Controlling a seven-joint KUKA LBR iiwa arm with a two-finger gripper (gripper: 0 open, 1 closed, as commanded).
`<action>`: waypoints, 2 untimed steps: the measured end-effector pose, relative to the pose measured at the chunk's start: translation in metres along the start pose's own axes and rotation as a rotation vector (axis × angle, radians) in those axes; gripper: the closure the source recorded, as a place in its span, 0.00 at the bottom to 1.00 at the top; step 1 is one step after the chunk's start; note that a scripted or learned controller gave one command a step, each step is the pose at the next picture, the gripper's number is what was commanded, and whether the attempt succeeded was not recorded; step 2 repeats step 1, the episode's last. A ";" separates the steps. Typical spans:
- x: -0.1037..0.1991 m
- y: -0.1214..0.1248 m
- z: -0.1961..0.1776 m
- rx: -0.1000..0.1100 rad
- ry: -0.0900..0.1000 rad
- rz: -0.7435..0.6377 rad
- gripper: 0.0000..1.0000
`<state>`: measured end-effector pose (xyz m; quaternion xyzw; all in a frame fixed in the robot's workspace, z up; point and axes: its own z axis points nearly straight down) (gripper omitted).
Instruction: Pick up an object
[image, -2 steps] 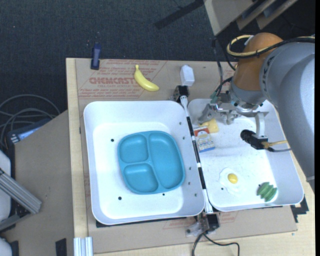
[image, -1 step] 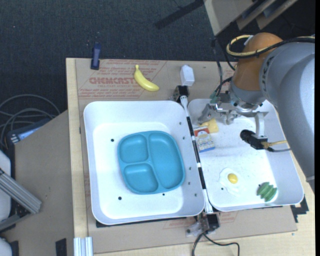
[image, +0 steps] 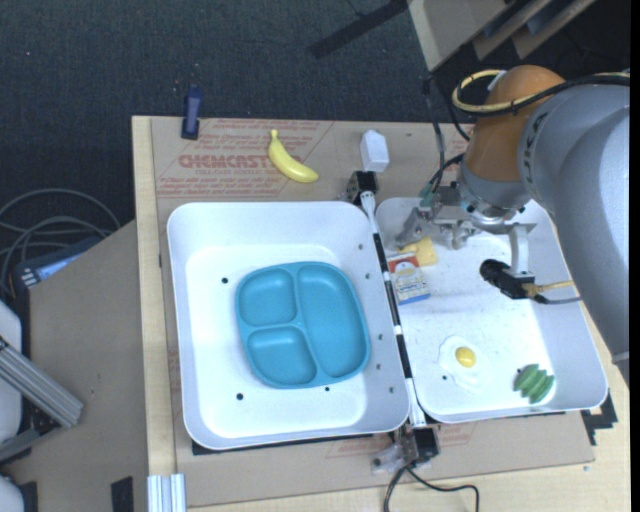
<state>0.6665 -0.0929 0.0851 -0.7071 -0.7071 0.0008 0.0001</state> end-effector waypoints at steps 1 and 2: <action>-0.002 0.000 0.000 0.000 0.000 0.000 0.00; -0.002 0.000 0.000 0.000 0.000 0.000 0.00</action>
